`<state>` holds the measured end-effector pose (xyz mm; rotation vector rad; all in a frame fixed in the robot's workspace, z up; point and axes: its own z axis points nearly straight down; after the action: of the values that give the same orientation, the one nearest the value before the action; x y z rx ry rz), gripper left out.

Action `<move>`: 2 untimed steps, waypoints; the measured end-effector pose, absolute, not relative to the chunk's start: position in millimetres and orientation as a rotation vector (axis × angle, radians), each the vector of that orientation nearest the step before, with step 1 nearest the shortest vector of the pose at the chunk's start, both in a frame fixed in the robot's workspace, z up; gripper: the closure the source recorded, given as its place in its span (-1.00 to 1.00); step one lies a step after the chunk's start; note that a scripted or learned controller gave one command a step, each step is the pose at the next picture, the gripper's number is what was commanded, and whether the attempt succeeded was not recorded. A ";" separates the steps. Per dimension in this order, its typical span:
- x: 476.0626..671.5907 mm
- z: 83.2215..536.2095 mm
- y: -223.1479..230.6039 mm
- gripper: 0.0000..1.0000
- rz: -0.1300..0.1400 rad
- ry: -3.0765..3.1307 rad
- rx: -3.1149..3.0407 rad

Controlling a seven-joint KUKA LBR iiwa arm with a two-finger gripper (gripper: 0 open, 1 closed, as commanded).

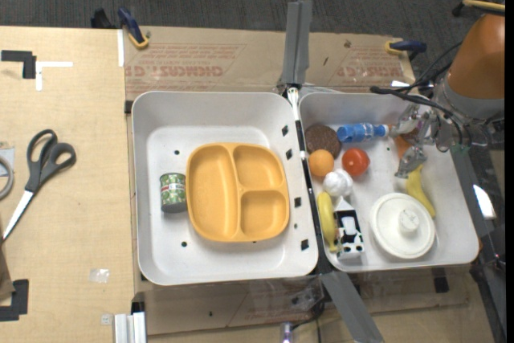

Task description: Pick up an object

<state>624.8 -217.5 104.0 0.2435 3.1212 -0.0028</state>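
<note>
Reaching in from the right, the tool [411,161] hangs low in the right bin [462,249], just above a banana [421,193]; whether its fingers are apart or together, I cannot tell. A tomato [356,161] sits nearby.

lab/workshop | plywood bench [64,237] | clamped cardboard [209,64] | two white bins [152,173] | scissors [40,165]

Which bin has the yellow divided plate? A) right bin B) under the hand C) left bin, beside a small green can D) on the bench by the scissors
C: the plate lies in the left bin, with the can right at its left edge.
</note>
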 end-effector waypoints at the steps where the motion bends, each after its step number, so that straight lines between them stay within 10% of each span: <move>1: 626.4 114.8 -218.0 1.00 -0.005 3.115 0.243; 2: 626.3 114.7 -217.9 -1.00 -0.005 3.115 0.244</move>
<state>626.3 -217.9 114.7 0.2436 3.1153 -0.0047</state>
